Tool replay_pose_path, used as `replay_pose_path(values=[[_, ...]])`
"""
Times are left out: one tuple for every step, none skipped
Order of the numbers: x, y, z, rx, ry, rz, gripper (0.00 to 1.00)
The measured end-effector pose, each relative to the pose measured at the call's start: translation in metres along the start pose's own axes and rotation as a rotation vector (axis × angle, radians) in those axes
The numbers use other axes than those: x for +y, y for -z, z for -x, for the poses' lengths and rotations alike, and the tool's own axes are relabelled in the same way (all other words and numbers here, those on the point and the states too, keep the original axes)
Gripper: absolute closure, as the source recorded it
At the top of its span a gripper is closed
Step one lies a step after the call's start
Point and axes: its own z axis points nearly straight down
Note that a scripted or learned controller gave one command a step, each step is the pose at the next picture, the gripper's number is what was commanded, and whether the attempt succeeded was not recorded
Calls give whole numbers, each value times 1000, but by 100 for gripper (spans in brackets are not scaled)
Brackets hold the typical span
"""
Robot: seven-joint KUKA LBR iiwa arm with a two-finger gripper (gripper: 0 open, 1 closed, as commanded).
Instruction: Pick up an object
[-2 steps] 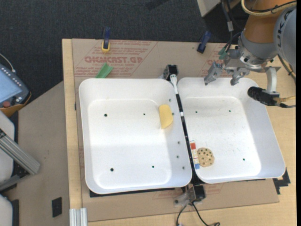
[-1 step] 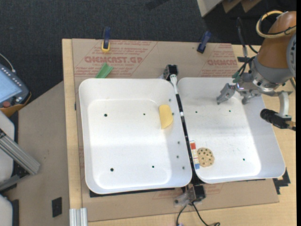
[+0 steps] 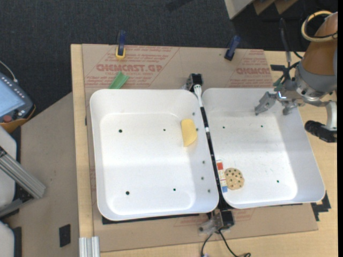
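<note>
gripper: gripper (image 3: 274,101) sits over the far right part of the right bin (image 3: 300,170), fingers spread apart, nothing between them
arm: grey arm with orange band (image 3: 320,52) comes in from the right edge, wrist above the bin's far right corner
right bin contents: cookie (image 3: 233,179), round, tan with dark chips, lies flat at the near left of that bin, touching or just beside a small red, white and blue item (image 3: 221,174) along the left wall; can't tell what that one is
left bin contents: yellow piece (image 3: 188,131), oblong, lies at the far right of the left bin (image 3: 107,159), close to the divider
step in hand (judgement): no grasp yet, gripper is well apart from every object; looks like an approach toward a pick
nearest candidate (judgement): cookie, same bin as the gripper, so no crossing of the divider
how to do it well: travel near and left over the bin floor, centre above the cookie before dropping, keep fingers wide, set them across its width
risk: cookie is thin and flat, fingers may slide over it or only pinch the edge; bin wall and the striped item crowd the left side, so put the finger line along the wall, not into it
fallback: yellow piece is thicker, easier to clamp, but needs a move across into the left bin
</note>
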Motion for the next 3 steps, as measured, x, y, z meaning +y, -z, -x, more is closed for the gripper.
replay_pose_path(values=[[27, 2, 29, -1, 2, 2, 0], [27, 14, 27, -2, 4, 5, 100], [25, 204, 23, -5, 4, 18, 100]])
